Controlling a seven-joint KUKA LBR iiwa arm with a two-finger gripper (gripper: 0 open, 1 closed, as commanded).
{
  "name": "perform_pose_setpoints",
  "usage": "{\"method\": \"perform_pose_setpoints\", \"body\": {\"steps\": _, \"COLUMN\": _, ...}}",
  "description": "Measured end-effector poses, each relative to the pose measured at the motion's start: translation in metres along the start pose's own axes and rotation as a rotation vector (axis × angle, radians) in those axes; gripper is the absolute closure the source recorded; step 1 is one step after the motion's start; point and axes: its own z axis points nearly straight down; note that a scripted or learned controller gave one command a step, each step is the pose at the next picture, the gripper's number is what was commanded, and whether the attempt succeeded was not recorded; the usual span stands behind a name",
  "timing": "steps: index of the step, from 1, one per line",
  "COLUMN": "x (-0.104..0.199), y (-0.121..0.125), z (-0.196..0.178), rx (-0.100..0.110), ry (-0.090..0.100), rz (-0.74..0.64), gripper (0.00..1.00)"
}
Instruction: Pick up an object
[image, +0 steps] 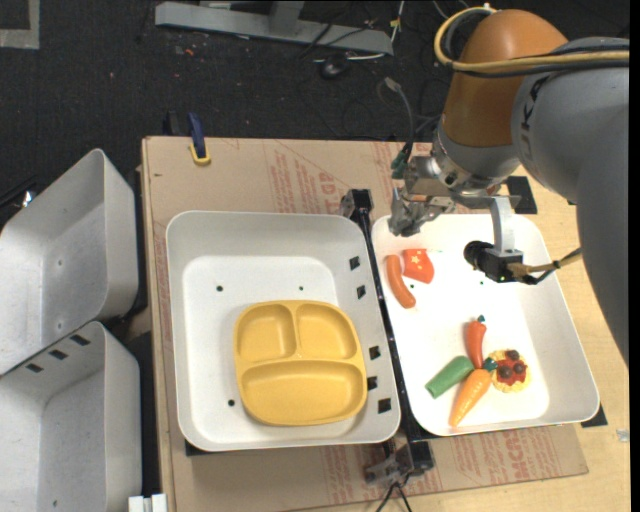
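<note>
1. Brown board tabletop (270, 180), matte, printed with faded red lettering, bearing two shallow white plastic bins with rounded corners, side by side.
2. In the left bin (260, 240), near the centre of the frame: a yellow plastic plate (300, 362), smooth, rounded-rectangular, moulded into three compartments, lying flat in the bin's lower half.
3. In the right bin (545, 310): small toy foods, all lying on the smooth white floor.
4. Upper left of that bin: a glossy red pepper chunk (418, 266), blocky. Just left of it, an orange-red sausage (399, 283), slim, rounded at both ends, set at a slant. Touching or barely apart: cannot tell.
5. Lower middle of that bin: a thin, slightly curved red chili (475, 340). Below it, a stubby green cucumber piece (449, 376) and a tapered orange carrot (471, 397), close together, both slanted. Just right of them, a small yellow pastry (510, 370) topped with dark and red berries.
6. Reaching in from the upper right of the frame: a grey arm (575, 110) with a smooth casing and a rounded, glossy orange band (495, 70).
7. At the arm's end, a metal tool (408, 222), angular and grey, over the upper left corner of the right bin, just above the pepper chunk in the frame. Open or closed: cannot tell.
</note>
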Motion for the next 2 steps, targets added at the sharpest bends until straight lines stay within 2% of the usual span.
{"method": "perform_pose_setpoints", "body": {"steps": 1, "x": 0.052, "y": 0.003, "z": -0.006, "rx": 0.0, "ry": -0.001, "rz": 0.001, "gripper": 1.0}}
{"method": "perform_pose_setpoints", "body": {"steps": 2, "x": 0.104, "y": 0.01, "z": 0.012, "rx": 0.002, "ry": -0.001, "rz": 0.001, "gripper": 1.0}}
